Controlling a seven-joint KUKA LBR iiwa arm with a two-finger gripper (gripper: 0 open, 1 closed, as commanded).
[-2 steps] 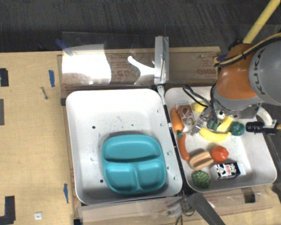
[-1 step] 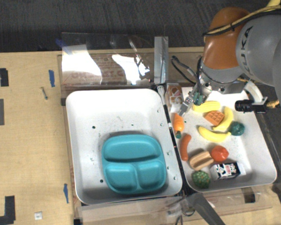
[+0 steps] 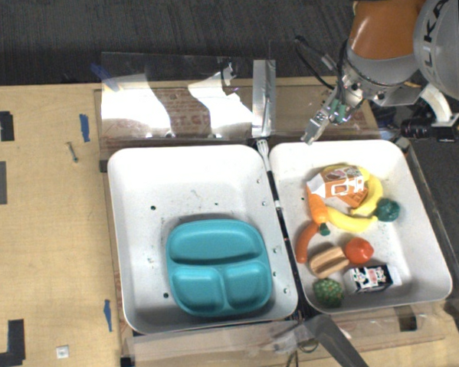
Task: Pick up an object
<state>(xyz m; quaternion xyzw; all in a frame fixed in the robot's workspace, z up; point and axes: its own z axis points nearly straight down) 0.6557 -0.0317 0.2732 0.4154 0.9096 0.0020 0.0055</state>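
Observation:
The right bin [image 3: 422,207] holds several toy foods. An orange and white carton [image 3: 338,185] lies on a yellow banana [image 3: 355,217], with a carrot [image 3: 317,209] to their left and a small green ball [image 3: 387,210] to their right. Lower down are an orange piece [image 3: 303,244], a hot dog [image 3: 327,260], a red tomato [image 3: 359,249], a green lump [image 3: 328,291] and a small black and white box [image 3: 370,277]. My gripper [image 3: 327,118] hangs above the bin's far rim, clear of all of them, with nothing in it.
The left bin [image 3: 138,191] bears a teal divided plate [image 3: 218,265] in its near half. A clear plastic panel [image 3: 179,105] and a metal upright [image 3: 262,100] stand behind the bins. Brown bench surface [image 3: 40,227] stretches to the left.

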